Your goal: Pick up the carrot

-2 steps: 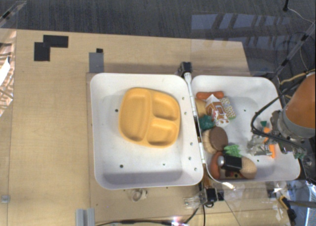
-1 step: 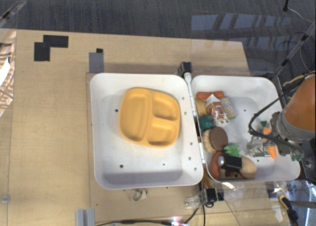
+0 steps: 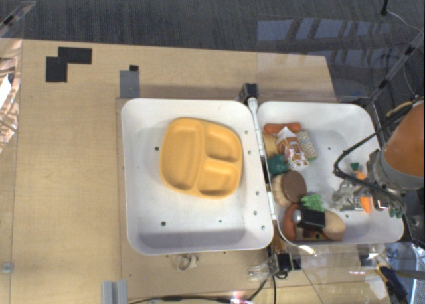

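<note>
An orange-red, elongated piece that looks like the carrot (image 3: pixel 280 128) lies at the far left of the right bin (image 3: pixel 332 113), beside a small carton with a red and white print (image 3: pixel 294 148). My gripper (image 3: pixel 353 194) hangs low over the near right part of that bin, well to the right of and nearer than the carrot. Small orange and green bits show around the gripper head, and I cannot make out what they are. The grey arm with its orange band (image 3: pixel 406 151) comes in from the right edge.
Along the right bin's left side lie a brown round piece (image 3: pixel 292 184), two green leafy pieces (image 3: pixel 276 163) (image 3: pixel 311 201), a tan oval (image 3: pixel 334 224) and a dark item (image 3: pixel 309 220). The left bin (image 3: pixel 143 229) holds a yellow compartment plate (image 3: pixel 201 156).
</note>
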Motion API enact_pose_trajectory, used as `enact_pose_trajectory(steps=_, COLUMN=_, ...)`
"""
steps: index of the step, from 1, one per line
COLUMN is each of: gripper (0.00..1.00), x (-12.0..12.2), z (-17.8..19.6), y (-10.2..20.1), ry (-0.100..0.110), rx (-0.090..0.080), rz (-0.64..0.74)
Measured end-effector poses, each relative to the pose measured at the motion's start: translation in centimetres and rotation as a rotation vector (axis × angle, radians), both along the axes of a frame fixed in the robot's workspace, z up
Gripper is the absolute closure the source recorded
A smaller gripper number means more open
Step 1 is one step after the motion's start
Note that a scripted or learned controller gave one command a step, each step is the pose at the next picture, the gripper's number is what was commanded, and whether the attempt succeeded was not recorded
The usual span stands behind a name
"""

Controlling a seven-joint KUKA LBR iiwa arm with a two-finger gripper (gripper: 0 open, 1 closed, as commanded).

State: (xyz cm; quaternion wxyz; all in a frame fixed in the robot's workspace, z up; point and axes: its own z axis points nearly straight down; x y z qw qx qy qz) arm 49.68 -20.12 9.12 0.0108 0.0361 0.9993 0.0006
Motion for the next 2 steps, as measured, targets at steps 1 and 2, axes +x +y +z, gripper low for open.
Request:
enact_pose_trajectory(steps=1, gripper=0.0, x=-0.2, z=0.0, y=-0.2, ry=0.002, rx=0.004, rz=-0.238)
enact_pose_trajectory(steps=2, gripper=1.0, x=0.3, z=1.3, y=-0.1, ry=-0.011, rx=0.001, rz=-0.232)
